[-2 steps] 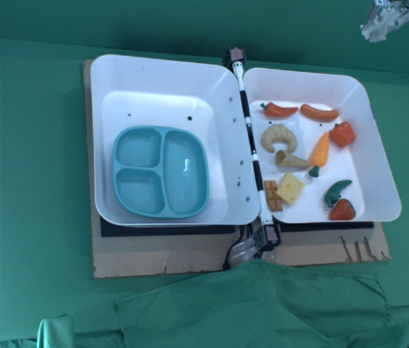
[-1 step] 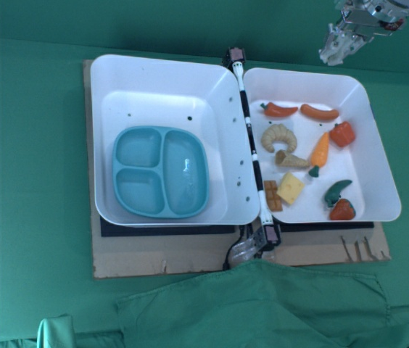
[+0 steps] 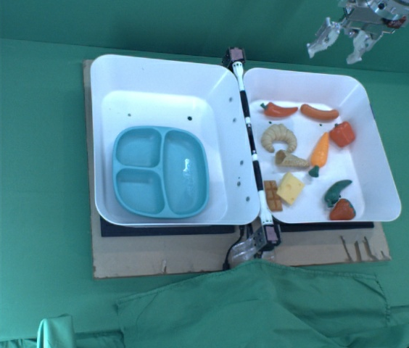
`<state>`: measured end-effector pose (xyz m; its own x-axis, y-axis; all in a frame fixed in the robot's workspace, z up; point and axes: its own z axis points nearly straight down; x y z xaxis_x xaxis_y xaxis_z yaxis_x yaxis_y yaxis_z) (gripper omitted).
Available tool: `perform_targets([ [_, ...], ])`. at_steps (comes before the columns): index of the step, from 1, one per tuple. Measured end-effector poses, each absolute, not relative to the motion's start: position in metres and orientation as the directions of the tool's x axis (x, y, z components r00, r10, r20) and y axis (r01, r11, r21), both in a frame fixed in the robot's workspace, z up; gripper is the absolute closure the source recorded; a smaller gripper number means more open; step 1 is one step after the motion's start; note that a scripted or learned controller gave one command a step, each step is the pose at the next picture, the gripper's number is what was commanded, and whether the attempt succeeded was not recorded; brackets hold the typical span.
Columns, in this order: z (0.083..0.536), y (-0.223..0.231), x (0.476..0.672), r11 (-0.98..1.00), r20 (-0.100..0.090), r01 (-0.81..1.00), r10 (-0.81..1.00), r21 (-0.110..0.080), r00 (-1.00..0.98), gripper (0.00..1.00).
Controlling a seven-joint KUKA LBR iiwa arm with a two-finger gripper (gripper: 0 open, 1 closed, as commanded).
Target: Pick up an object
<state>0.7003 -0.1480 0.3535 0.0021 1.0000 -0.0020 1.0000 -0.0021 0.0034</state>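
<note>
My gripper (image 3: 339, 44) hangs high above the far edge of the right bin (image 3: 378, 158), at the top right of the camera view. Its fingers (image 3: 322, 40) are spread apart with nothing between them. Below it the right bin holds toy food: a red chili (image 3: 280, 109), a sausage (image 3: 319, 112), a red pepper (image 3: 342, 133), a croissant (image 3: 278, 136), a carrot (image 3: 320, 151), an ice-cream cone (image 3: 291, 160), a cheese wedge (image 3: 290, 188), a waffle piece (image 3: 271, 195), a green pepper (image 3: 336, 190) and a strawberry (image 3: 342, 209).
The left bin (image 3: 117, 85) holds a blue divided plate (image 3: 160, 171). A black-and-white striped bar (image 3: 251, 151) runs between the bins. Both bins rest on cardboard (image 3: 154, 259) over green cloth, which bunches up at the front (image 3: 262, 303).
</note>
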Motion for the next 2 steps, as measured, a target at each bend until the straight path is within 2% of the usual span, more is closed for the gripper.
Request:
perform_targets([
  [1, 0.353, -0.148, 0.700, -0.002, -0.002, 1.000, 1.000, 0.003, 0.002, 0.00],
  [2, 0.368, -0.148, 0.701, -0.004, -0.004, 1.000, 1.000, 0.011, 0.004, 1.00],
])
